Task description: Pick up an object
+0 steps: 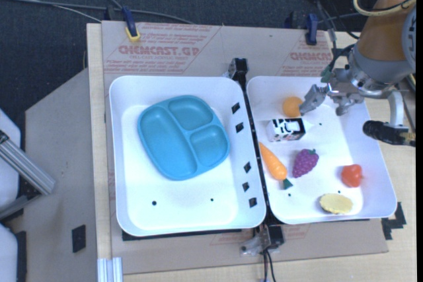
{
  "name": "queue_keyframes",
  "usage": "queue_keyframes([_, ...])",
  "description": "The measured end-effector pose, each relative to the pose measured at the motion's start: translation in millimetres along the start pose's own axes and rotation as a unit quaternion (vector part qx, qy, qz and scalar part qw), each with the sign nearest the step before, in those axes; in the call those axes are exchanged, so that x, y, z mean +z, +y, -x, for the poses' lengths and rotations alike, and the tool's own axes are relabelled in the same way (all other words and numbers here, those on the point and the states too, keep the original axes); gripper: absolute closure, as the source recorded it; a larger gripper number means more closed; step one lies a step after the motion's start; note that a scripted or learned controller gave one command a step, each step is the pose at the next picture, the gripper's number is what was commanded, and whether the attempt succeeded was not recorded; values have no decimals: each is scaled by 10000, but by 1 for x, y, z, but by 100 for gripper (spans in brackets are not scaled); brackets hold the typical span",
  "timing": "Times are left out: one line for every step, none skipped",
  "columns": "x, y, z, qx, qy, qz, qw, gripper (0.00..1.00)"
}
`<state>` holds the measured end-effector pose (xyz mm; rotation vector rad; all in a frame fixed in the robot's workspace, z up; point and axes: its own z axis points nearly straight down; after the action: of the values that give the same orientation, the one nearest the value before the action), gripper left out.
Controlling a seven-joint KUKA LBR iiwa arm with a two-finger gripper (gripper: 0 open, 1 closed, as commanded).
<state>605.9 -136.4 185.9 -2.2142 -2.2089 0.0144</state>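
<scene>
Two white bins sat side by side on the worktop (172, 43), which was covered with a printed cardboard sheet.

Left bin (125, 162): held one blue divided plate (183, 137) with three compartments, lying flat and slightly rotated, toward the far-left part of the bin. Nothing on the plate.

Right bin (377, 162): held six small items.
- orange ball (291, 105) near the far-left area, just beside the pincer
- black-and-white carton (287, 129) just in front of the ball, close to touching it
- carrot (273, 162) along the left wall, lying diagonally, green end toward the near side
- bunch of purple grapes (305, 162) just right of the carrot, apart from it
- red tomato (351, 175) toward the right side, well apart from the grapes
- yellow flat piece (336, 203) near the front rim, can't tell what it was

Pincer (328, 100) was over the far part of the right bin, fingers spread open, one finger (312, 100) right next to the orange ball, the other (344, 104) further right. Nothing was between the fingers. Can't tell if the left finger touched the ball.

Arm came in from the right with the orange band (390, 23) above the wrist
</scene>
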Motion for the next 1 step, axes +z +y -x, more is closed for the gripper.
queue_keyframes([-9,3,0,-14,-10,76,10000,0])
